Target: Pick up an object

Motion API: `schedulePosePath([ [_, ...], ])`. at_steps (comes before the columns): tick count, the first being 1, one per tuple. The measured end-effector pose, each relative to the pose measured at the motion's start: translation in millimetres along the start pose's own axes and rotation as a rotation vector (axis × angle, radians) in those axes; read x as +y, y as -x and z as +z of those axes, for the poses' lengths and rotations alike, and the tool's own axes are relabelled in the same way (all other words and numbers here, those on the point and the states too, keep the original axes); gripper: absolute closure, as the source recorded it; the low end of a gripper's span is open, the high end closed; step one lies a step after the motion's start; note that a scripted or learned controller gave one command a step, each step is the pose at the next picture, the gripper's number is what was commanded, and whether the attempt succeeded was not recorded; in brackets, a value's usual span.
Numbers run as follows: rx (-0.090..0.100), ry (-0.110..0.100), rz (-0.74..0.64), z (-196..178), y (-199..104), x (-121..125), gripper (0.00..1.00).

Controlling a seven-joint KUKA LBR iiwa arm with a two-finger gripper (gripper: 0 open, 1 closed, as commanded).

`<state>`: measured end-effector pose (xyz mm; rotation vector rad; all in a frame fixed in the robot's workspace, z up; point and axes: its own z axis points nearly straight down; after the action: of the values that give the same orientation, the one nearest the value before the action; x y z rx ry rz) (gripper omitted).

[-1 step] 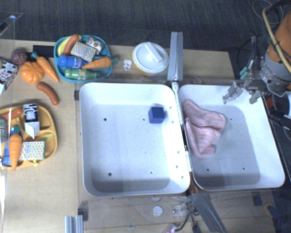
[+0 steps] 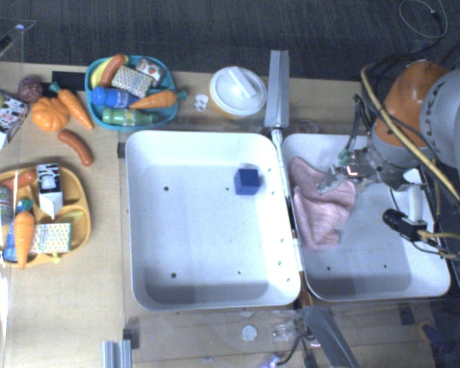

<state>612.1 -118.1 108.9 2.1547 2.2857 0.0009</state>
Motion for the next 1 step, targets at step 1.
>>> schedulePosePath([
  [1,-0.001,0.01,-0.036,19.7,18.3,-12.8,0.0],
])
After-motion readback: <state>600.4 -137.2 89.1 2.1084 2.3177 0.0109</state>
